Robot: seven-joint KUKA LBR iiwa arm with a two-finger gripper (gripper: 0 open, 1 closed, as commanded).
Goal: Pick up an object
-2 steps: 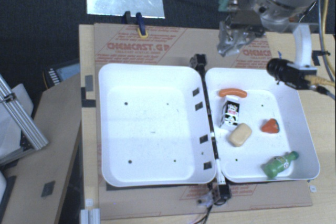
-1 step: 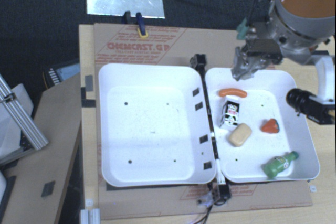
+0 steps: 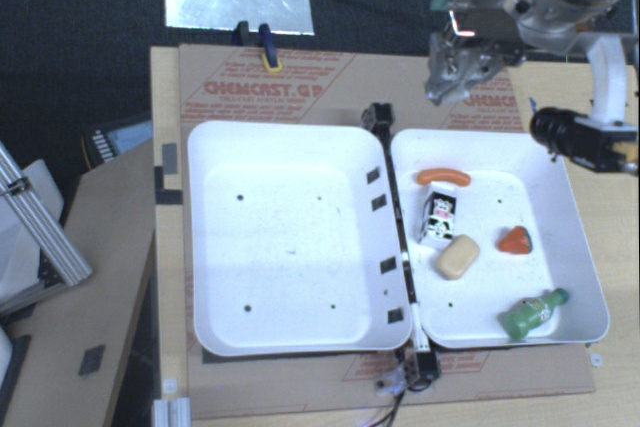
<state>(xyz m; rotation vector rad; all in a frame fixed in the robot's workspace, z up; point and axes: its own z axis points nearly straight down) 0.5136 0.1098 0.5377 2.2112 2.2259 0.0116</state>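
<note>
So in the camera view the hand (image 3: 452, 87) hangs up high over the back edge of the right bin (image 3: 590, 255), above the cardboard sheet (image 3: 300, 85) on the counter (image 3: 110, 215), and honestly I cannot tell how it's set, it's just a grey blur from here. Nothing is visibly in it. All the stuff sits in the right bin: an orange sausage (image 3: 443, 177) near the back, a little black-and-white carton (image 3: 439, 215) just below it, a tan bar of soap (image 3: 457, 258) touching that carton's lower end, a red strawberry-looking thing (image 3: 515, 240) to the right, and a green bottle (image 3: 532, 312) lying tilted by the front right corner. The left bin (image 3: 290, 235) sits right beside it.
</note>
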